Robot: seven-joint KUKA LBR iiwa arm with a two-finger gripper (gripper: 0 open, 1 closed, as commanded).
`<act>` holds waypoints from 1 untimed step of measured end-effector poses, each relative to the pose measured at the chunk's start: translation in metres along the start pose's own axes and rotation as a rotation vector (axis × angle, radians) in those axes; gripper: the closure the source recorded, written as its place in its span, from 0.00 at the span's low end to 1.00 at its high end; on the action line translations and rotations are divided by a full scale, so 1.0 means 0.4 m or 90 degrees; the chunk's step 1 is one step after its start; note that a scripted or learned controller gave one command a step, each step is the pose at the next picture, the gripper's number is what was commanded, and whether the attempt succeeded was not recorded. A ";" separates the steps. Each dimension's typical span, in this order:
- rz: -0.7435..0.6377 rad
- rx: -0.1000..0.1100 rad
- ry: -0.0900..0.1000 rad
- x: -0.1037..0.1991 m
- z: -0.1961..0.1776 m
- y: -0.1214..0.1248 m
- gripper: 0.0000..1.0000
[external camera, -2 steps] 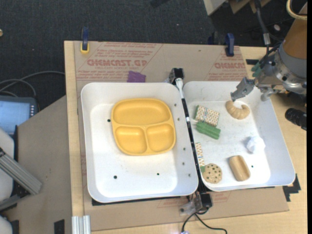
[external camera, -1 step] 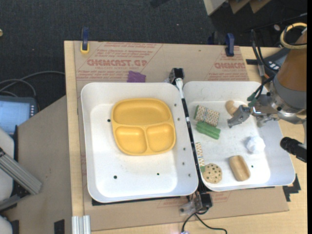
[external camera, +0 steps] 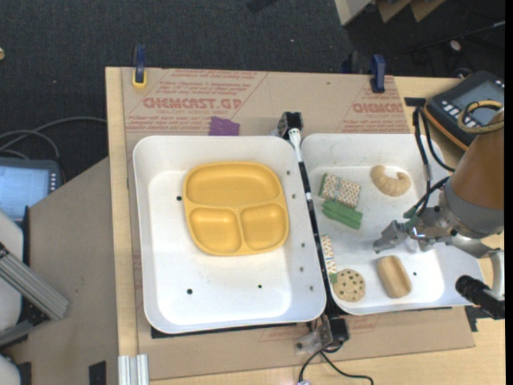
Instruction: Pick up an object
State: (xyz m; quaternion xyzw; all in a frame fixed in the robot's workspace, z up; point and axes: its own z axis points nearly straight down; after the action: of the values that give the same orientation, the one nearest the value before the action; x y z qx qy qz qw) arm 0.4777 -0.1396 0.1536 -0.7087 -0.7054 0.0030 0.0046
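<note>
1. Camera view: the arm (external camera: 481, 187) enters over the right rim of the right bin (external camera: 353, 144), its wrist bent down toward that bin's floor.
2. The jaws (external camera: 398, 241) sit low just above the bread roll (external camera: 393, 277); whether they stand wide or narrow cannot be told, and nothing shows between them.
3. The bread roll lies near the right bin's front rim, with a round cookie (external camera: 349, 285) just beside it, toward the left bin (external camera: 156, 239).
4. Farther back in the right bin lie a green block (external camera: 342, 213), a patterned packet (external camera: 341, 188) and a curled pastry (external camera: 390, 180), each apart from the jaws.
5. Open floor lies between the jaws and the green block.
6. A yellow divided plate (external camera: 236, 207) occupies the left bin's middle, with bare floor around it.
7. Both bins rest on the counter (external camera: 192, 95).
</note>
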 end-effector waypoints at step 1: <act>-0.005 -0.003 0.001 0.122 0.104 0.002 0.00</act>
State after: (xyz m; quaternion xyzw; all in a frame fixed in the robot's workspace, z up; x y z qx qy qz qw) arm 0.4782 -0.0908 0.1122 -0.7059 -0.7083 0.0008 0.0033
